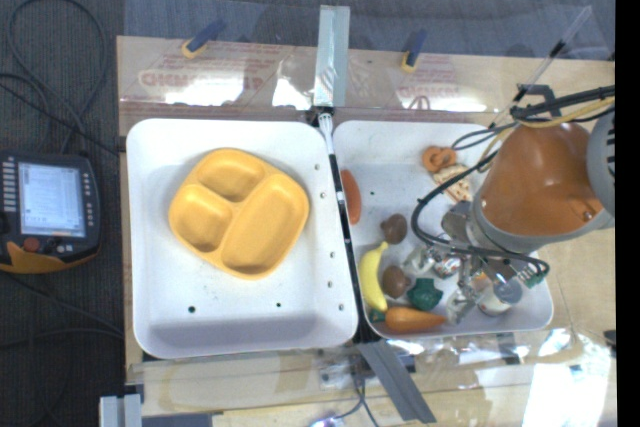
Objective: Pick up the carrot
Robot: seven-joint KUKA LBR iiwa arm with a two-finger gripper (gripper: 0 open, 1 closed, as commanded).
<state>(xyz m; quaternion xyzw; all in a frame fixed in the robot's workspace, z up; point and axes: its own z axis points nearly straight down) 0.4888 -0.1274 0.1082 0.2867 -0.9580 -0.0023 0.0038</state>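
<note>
Two white bins sit side by side on the worktop (pixel 140 75), and the carrot (pixel 412 320) lies in the right bin (pixel 385 150), flat along its near wall, close to the near left corner. The hand (pixel 462 277) hangs over the same bin, just to the right of the carrot and a little farther from the near wall; wiring and the orange-banded wrist crowd it, so I cannot tell whether it is clenched or released. Nothing shows between it and the carrot but a small dark green piece (pixel 424 295).

One banana (pixel 372 277) stands just left of the carrot's thick end, along the divider. Two brown lumps (pixel 394 228) lie near the banana, one red-orange piece (pixel 350 195) rests against the divider farther back, and one orange ring-shaped piece (pixel 437 158) sits toward the far wall.

One yellow three-part plate (pixel 238 211) occupies the left bin (pixel 150 315), with bare white floor all round it. The carrot is hemmed by wall, banana and green piece.
</note>
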